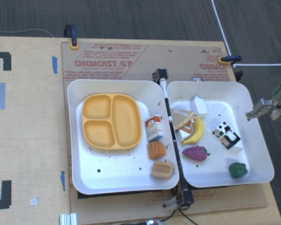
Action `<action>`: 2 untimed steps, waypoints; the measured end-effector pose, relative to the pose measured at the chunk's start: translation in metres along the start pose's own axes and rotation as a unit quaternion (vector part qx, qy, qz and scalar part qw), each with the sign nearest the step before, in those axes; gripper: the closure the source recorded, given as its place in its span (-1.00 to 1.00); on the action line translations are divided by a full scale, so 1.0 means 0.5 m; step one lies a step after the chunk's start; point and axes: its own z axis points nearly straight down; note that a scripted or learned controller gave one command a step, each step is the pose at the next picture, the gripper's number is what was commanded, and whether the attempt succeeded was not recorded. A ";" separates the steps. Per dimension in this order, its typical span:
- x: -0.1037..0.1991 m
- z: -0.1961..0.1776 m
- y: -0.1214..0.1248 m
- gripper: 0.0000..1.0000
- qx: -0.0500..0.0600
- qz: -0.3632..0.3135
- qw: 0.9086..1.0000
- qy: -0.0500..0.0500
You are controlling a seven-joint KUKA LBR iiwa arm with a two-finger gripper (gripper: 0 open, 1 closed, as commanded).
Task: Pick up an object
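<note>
While the gripper (262, 108) hangs at the right bin's (260, 139) right rim (fingers too indistinct to judge), you have nothing lifted: the banana (195, 131), grapes (195, 153) and green piece (238, 169) lie inside it, untouched.

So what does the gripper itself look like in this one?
At the right edge of the camera view, the gripper shows as a small, pale grey metallic piece with thin, light-coloured fingers. The body behind it is blurred, mixing grey with greenish and dark parts. No markings can be made out on it.
</note>
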 end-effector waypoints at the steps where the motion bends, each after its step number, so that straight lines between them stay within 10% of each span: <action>1: 0.095 0.291 -0.029 -1.00 -0.013 0.000 1.000 -0.006; 2: 0.110 0.296 0.006 -1.00 -0.019 0.000 1.000 -0.009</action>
